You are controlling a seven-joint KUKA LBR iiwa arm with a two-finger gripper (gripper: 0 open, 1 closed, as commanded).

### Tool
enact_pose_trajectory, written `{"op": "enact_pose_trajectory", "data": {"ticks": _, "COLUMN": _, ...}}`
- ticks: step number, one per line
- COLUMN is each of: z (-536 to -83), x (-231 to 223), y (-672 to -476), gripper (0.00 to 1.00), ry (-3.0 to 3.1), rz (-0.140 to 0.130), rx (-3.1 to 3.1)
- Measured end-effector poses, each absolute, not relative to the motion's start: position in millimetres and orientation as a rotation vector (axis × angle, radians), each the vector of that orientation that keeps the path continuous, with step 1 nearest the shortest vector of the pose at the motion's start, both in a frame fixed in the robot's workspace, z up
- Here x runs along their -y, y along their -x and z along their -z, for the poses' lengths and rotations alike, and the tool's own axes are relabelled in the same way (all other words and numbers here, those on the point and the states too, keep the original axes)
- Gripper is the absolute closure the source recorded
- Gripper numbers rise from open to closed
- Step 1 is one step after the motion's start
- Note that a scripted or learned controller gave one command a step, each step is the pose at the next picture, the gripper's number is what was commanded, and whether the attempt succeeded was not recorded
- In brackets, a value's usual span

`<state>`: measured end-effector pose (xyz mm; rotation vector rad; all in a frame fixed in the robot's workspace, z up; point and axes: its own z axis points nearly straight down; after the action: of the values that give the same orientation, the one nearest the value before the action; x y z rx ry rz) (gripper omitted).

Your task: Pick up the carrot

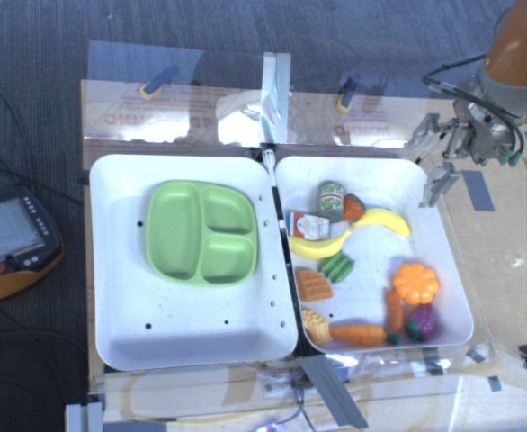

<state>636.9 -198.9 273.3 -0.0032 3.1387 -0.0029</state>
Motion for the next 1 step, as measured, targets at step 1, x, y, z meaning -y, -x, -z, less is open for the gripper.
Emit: {"op": "enact_pose_trajectory", "data": {"ticks": 1, "z": -97.1, "x": 186.4, "y": -575.2, "gripper": 0.00, "ry": -0.088, "rz": 0.003, "rx": -3.140}}
